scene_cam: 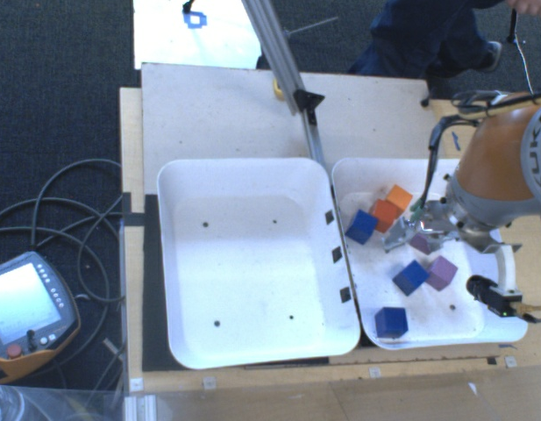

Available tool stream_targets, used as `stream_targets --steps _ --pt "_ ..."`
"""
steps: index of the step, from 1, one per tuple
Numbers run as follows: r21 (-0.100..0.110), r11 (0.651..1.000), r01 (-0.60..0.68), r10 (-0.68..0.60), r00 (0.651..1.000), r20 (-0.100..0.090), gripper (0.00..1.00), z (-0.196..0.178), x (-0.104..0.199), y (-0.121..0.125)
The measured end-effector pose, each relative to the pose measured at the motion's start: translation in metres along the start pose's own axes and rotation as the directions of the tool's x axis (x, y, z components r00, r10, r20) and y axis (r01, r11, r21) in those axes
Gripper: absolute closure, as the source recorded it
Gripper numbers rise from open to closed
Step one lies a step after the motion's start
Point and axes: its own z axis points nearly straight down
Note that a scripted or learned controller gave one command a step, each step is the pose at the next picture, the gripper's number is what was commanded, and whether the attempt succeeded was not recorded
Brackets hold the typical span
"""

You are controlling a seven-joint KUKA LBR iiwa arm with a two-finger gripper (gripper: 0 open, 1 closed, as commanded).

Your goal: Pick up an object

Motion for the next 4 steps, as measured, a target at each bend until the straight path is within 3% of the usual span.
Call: stream_targets --steps 1,2,4 --pt "0.001 1.0 0.0 0.0 1.0 -0.001 0.0 0.051 0.0 -0.011" --pt "-0.006 1.0 0.002 -0.002 1.0 0.001 1.0 0.037 -0.001 -0.009" --pt "-0.012 1.0 0.003 -0.003 1.0 0.003 1.0 -0.082 -0.003 -0.004"
